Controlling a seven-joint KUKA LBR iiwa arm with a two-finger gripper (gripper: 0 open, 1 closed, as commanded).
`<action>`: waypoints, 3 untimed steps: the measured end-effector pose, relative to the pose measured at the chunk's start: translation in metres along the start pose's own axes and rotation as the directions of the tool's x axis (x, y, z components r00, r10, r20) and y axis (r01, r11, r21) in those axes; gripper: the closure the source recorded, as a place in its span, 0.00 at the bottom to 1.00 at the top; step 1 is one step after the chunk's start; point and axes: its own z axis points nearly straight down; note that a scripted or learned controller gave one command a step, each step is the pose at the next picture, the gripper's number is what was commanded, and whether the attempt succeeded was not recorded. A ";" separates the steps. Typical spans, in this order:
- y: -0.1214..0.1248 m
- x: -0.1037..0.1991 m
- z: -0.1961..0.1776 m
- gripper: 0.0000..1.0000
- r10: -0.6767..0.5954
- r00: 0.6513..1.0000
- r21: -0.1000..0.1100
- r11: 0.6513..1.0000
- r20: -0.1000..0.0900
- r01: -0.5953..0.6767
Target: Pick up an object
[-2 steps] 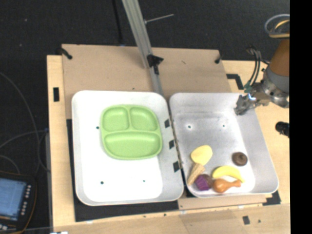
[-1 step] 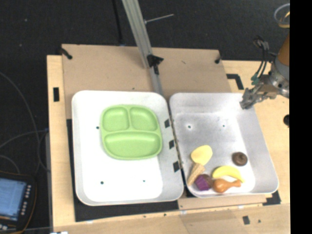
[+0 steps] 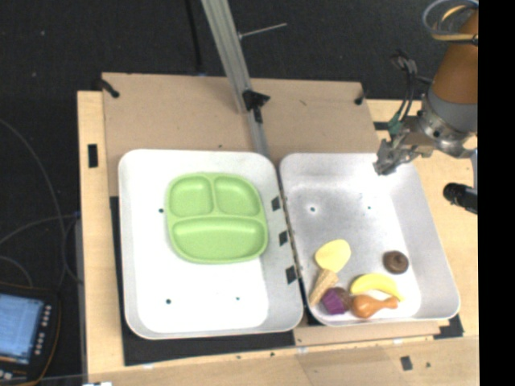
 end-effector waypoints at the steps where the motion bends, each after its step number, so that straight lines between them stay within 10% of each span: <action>1: 0.002 0.055 0.010 1.00 0.000 1.000 0.003 1.000 -0.001 0.000; 3: -0.009 0.163 0.015 1.00 -0.001 1.000 0.004 1.000 -0.002 0.001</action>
